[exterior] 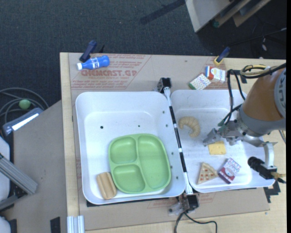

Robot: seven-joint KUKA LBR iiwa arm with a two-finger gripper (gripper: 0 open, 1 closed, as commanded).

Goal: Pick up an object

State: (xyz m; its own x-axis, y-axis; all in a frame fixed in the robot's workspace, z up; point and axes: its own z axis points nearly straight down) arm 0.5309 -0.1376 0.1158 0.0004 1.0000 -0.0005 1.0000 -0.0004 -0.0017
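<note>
The end effector (218, 135) is seen splayed apart just above the cheese block (217, 149), judged light, stiff, best gripped across its sides.

A: Floor (68, 27)?
B: Dark blue-grey carpet, seen from 9 o'clock round to 2 o'clock of the bench.
A: Bench (136, 68)?
B: Pale wood top, red lettering printed across its 12 o'clock strip.
A: Other furniture?
B: Light wooden unit (227, 11) at 1 o'clock, partly cut off. Grey cable loops (11, 107) on the carpet at 9 o'clock, and a metal rail (18, 175) at 8 o'clock.
A: Light?
B: Even, soft shadows.
</note>
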